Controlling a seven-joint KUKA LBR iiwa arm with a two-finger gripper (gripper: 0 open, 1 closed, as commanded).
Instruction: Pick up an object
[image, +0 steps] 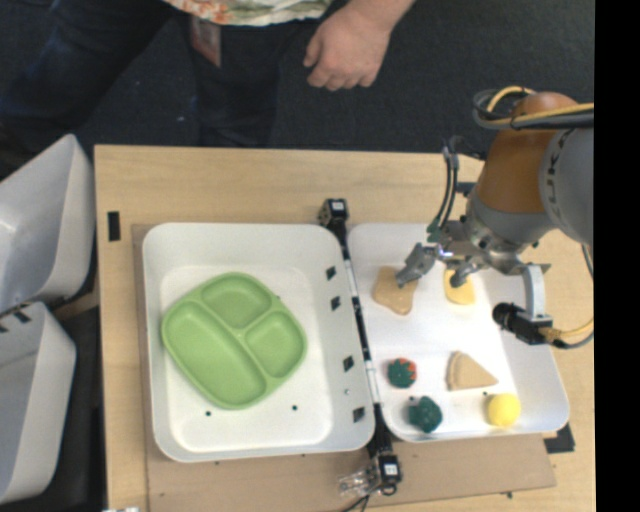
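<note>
My gripper hangs over the far part of the right bin, its two fingers spread apart with nothing between them. A tan bone-shaped piece lies just below the left finger. A small yellow piece lies just below the right finger. Nearer the front lie a tan triangular wedge, a yellow ball, a red and green strawberry-like toy and a dark green toy.
The left bin holds a green divided plate. A person's hand hangs beyond the bench's far edge. A black cable fitting juts from the arm over the right bin's right side.
</note>
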